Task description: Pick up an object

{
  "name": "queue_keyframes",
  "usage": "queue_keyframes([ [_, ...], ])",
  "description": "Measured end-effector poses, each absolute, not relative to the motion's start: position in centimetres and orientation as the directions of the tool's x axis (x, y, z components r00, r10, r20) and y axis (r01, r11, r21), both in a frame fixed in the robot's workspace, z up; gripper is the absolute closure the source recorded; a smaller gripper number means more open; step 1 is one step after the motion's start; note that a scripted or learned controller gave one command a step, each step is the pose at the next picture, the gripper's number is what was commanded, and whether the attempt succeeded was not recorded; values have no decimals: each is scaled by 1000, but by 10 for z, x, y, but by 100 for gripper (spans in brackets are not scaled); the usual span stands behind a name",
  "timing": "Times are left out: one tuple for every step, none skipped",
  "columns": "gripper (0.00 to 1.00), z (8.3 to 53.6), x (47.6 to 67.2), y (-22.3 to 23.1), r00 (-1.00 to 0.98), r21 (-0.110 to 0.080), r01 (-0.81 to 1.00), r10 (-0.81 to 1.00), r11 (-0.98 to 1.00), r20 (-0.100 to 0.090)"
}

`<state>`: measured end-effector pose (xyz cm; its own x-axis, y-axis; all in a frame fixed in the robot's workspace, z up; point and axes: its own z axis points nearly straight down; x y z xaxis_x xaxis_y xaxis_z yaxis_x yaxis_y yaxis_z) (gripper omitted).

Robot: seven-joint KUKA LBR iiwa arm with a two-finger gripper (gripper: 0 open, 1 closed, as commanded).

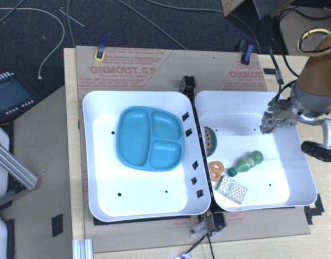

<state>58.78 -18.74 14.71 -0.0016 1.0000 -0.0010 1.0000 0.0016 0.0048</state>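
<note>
Reaching in from the right, gripper point(273, 117) hanging over the right bin point(295, 193) near its far right rim; finger state impossible to tell. Green bottle point(245, 164) lying apart, toward the near side, bare floor between.

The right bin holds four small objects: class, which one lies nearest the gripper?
The green bottle, lying on its side mid-bin. It sits closer to the gripper than the watermelon slice, the pretzel or the patterned packet.

Single fixed camera overhead, slanted down on both bins point(95, 144)
</note>
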Motion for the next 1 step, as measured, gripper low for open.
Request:
queue_keyframes([
  [100,192,591,-184,-1,6,1000,1000,1,-2],
])
